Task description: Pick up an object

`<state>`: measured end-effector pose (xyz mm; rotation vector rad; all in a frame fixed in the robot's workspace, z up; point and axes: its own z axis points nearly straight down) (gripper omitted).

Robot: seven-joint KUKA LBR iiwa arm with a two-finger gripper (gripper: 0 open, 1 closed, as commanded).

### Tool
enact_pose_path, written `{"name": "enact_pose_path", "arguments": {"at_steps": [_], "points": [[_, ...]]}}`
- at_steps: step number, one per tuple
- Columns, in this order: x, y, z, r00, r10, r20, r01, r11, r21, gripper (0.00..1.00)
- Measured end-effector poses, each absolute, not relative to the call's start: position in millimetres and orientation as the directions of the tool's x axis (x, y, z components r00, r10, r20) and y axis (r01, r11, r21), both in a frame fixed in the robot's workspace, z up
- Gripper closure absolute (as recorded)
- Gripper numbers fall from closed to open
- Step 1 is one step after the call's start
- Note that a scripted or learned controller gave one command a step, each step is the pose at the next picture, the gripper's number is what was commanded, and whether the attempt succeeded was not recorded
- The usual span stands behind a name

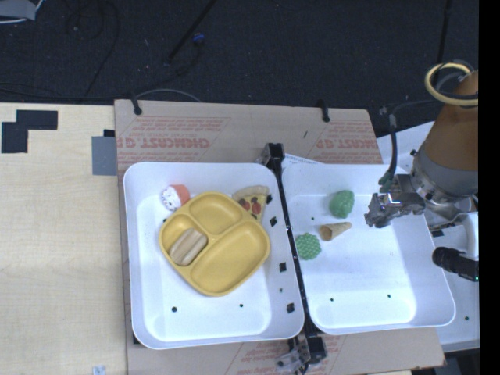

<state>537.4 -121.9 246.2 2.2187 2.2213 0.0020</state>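
Claw (380,209) over right bin (391,303), beside green ball (341,203); finger state unclear.

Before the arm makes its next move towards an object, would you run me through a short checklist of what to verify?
1. Gripper above the right bin: ok.
2. Nothing between the fingers: cannot tell.
3. Reachable targets in that bin, green ball, cone, second green piece: ok.
4. Targets apart from one another: ok for the ball; cone and second green piece nearly touch, cannot tell.
5. Gripper directly over a target: not ok, it sits right of the ball.
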Motion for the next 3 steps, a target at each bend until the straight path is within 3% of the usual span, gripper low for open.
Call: {"name": "enact_pose_path", "arguments": {"at_steps": [1, 3], "points": [[528.7, -73, 249, -0.003, 1.0, 0.002, 1.0, 0.003, -0.004, 1.0], [540.0, 26, 244, -0.004, 1.0, 0.002, 1.0, 0.004, -0.004, 1.0]]}}
